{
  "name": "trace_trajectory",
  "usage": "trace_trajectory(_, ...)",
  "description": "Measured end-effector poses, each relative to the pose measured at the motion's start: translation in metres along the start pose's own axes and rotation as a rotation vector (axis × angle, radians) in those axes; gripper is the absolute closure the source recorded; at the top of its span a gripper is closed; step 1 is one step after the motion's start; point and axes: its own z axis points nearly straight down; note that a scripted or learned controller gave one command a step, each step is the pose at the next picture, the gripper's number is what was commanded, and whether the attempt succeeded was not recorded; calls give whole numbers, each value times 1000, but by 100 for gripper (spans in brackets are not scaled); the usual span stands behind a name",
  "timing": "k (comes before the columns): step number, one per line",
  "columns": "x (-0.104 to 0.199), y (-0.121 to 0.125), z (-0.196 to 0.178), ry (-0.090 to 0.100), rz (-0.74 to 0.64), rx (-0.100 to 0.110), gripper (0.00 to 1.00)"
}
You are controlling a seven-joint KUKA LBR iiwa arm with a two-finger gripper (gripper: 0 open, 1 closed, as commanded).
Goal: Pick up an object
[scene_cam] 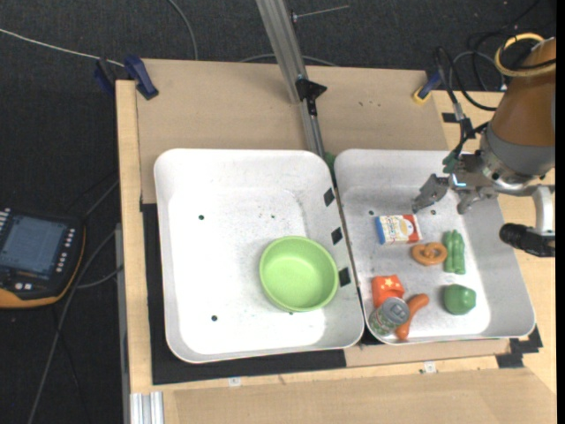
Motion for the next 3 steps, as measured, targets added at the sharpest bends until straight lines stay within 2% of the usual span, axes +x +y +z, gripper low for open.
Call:
trace_trajectory(1,-6,4,59,0,0,1,0)
trace_trajectory(2,-6,6,45,-1,0,-5,100)
trace_trajectory(3,-5,3,-18,-2,0,-9,100)
